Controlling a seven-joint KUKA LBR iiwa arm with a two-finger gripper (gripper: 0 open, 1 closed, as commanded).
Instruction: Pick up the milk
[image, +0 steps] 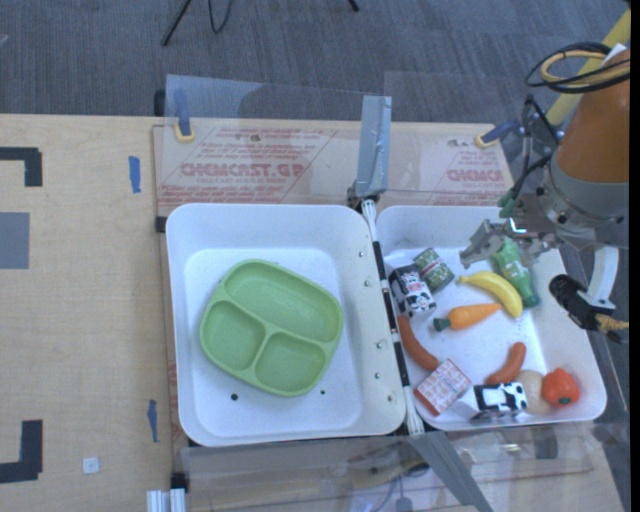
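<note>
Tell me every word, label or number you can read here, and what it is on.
"CHEMCAST GP", red, on the clear sheet behind the left bin.
The same red print on the sheet behind the right bin: cut off, unreadable.
Prints on the small cartons and the red packet: too small.
</note>
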